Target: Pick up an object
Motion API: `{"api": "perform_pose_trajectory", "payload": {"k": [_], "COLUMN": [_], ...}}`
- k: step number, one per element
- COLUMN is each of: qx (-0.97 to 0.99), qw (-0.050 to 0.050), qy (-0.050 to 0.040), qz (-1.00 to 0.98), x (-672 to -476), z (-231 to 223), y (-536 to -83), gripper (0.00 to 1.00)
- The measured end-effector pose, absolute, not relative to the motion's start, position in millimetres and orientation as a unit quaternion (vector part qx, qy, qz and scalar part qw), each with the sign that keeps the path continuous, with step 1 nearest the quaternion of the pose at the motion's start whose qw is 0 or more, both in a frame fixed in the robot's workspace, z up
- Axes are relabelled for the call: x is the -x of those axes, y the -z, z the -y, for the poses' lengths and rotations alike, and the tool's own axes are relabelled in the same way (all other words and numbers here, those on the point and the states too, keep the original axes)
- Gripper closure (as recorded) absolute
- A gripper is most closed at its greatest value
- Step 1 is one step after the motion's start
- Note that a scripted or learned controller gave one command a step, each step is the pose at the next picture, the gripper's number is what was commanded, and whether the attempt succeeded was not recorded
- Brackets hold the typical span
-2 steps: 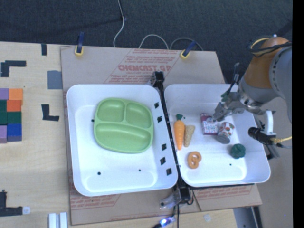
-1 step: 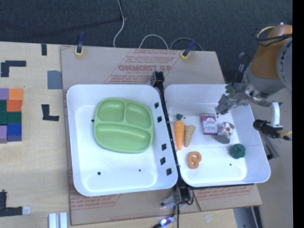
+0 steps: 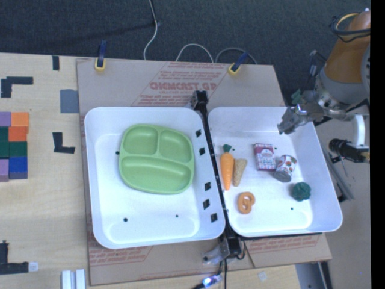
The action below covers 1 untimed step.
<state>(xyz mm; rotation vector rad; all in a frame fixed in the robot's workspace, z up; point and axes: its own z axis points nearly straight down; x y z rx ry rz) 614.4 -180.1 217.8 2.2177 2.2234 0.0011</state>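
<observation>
Pincer (image 3: 287, 125) hangs over the right bin's (image 3: 325, 221) upper-right corner, nothing visibly in it; open or closed, cannot tell. Right bin contents: carrot (image 3: 227, 169) near the divider, tan cone-like piece (image 3: 240, 170) touching it on its right, small red-and-white carton (image 3: 264, 157), printed can (image 3: 285, 167) on its side just beside the carton, dark green broccoli-like lump (image 3: 301, 191) below the can, orange pretzel-shaped ring (image 3: 245, 202) toward the front. All well apart from the pincer; carton and can are nearest. Left bin (image 3: 96, 221) holds a green divided plate (image 3: 157, 159). Colored blocks (image 3: 14, 146) sit at the counter's (image 3: 42, 221) left edge.
</observation>
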Motion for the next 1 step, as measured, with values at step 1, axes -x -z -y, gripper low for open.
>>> {"api": "perform_pose_trajectory", "payload": {"k": [1], "qx": [-0.706], "qw": [0.000], "qy": [-0.0001], "qz": [-0.708], "x": [-623.9], "z": [176.5], "y": [-265.7], "gripper": [1.00]}}
